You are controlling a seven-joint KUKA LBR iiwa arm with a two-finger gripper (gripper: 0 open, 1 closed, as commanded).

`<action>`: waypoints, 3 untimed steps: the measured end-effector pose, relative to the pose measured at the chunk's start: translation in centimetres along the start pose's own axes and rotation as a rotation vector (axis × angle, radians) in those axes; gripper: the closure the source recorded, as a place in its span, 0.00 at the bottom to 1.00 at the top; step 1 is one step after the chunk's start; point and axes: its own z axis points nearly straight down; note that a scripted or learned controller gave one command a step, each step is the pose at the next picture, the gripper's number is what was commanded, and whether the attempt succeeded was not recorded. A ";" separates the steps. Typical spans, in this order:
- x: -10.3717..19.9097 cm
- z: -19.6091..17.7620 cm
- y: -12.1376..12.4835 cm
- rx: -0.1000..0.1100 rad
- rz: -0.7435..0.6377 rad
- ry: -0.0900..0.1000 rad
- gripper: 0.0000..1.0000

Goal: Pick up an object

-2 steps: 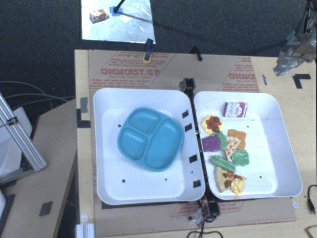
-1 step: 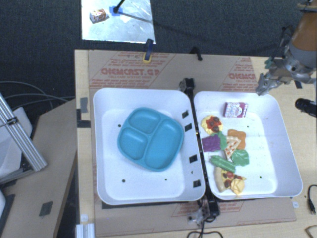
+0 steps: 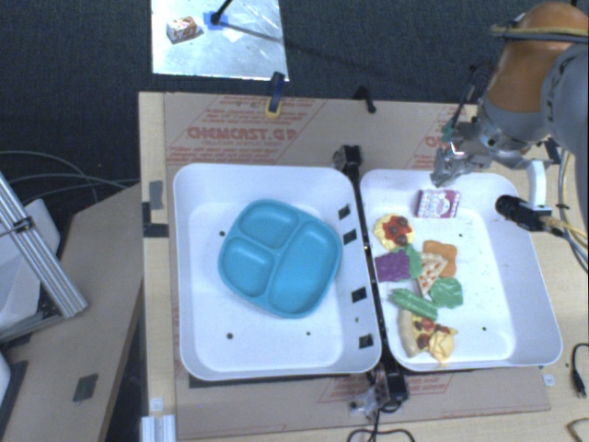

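My gripper (image 3: pixel 445 174) hangs over the far edge of the right bin (image 3: pixel 529 302), just above and to the right of a small pink and white carton (image 3: pixel 437 203). Nothing shows between its fingers. Toy food lies in a cluster down the right bin's left half: a pizza-like round piece (image 3: pixel 395 231), a purple piece (image 3: pixel 392 267), an orange slice (image 3: pixel 438 258), a green leaf (image 3: pixel 445 292), a green pod (image 3: pixel 413 303) and a yellow and red piece (image 3: pixel 425 337).
The left bin (image 3: pixel 198 339) holds a blue divided plate (image 3: pixel 280 257). A black divider with clips (image 3: pixel 363 247) runs between the bins. A shiny sheet (image 3: pixel 221 26) with a small object lies beyond the bench. A black fitting (image 3: pixel 515 212) sticks in at the right bin's far right.
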 end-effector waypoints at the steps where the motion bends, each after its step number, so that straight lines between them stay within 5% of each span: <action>1: 3.3 1.5 0.0 0.000 -0.001 0.000 1.00; 3: 14.0 -1.1 0.1 -0.002 -0.003 0.001 1.00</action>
